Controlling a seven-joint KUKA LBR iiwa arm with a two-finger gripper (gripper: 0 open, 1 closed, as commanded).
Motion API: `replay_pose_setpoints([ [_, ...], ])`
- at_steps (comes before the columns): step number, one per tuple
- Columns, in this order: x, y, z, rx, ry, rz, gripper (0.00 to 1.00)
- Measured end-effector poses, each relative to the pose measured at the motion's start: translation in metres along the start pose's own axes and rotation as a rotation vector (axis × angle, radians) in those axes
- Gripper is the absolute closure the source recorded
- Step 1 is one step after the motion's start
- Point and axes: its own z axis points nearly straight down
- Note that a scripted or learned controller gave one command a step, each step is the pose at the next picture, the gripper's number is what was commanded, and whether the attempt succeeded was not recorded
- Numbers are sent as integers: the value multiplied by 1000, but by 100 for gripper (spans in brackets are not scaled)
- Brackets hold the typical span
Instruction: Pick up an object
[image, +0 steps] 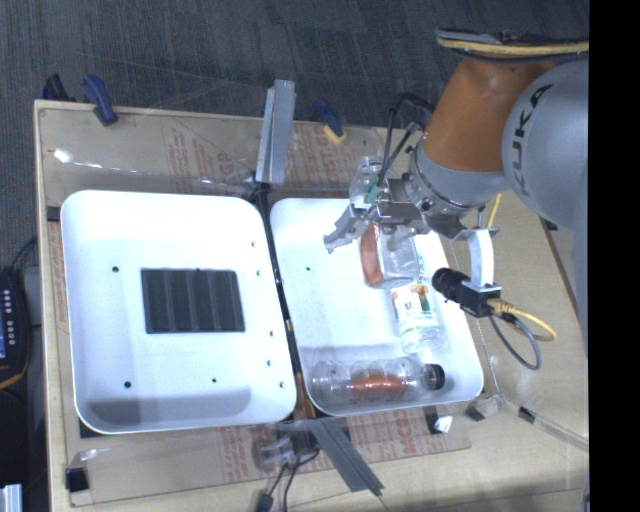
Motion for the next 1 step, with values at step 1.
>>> replay_pose_setpoints([
  [1,-93,72,60,-1,-1,5,0],
])
